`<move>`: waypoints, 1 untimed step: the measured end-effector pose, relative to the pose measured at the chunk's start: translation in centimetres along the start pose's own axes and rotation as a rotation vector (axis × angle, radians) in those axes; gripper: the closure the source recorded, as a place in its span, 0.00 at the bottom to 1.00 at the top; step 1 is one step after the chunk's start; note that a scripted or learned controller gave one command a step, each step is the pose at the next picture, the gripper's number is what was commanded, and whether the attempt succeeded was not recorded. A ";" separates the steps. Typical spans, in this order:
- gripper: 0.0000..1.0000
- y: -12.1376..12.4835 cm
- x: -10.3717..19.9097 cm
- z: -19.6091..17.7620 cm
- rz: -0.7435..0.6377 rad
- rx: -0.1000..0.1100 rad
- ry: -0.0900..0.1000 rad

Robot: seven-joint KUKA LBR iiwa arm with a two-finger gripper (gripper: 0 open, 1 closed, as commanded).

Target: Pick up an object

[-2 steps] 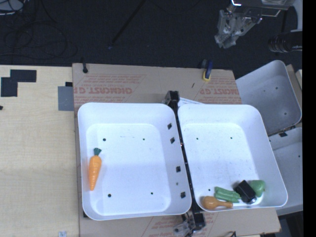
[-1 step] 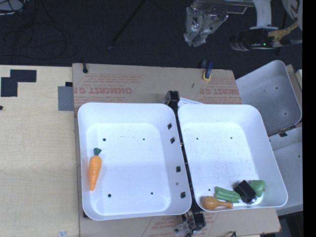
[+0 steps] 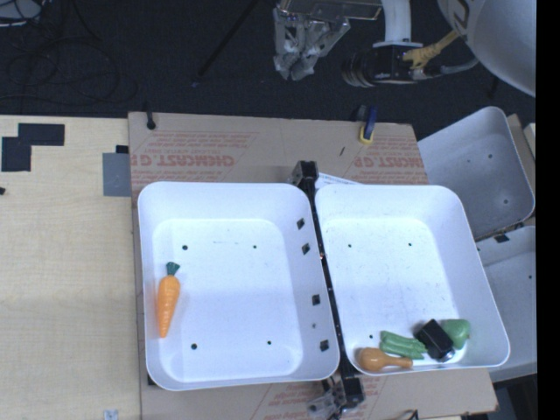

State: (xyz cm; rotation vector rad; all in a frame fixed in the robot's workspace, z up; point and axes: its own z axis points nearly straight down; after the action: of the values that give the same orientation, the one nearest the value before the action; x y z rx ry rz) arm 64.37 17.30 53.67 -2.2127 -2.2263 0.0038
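Nothing had been picked up: the gripper (image 3: 302, 46) hung above the far edge of the surface, well away from both bins, gripping nothing visible, its opening impossible to judge. The carrot (image 3: 167, 299) lay in the left bin (image 3: 219, 201), and the other toys sat clustered in the right bin's (image 3: 394, 204) near corner.

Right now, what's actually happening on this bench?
Nothing is being handled at the moment. The arm's hand hangs at the top of the view, above the dark floor behind the bench, away from both bins. A toy carrot lies alone by the left wall of the left bin. The right bin has a cluster in its near right corner: a green pod, an orange piece, a black block and another green piece.
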 end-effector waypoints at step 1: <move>1.00 0.0 7.4 0.0 0.000 0.000 0.000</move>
State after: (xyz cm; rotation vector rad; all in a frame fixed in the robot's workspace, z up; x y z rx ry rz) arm 64.35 24.74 53.66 -2.2126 -2.2270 0.0038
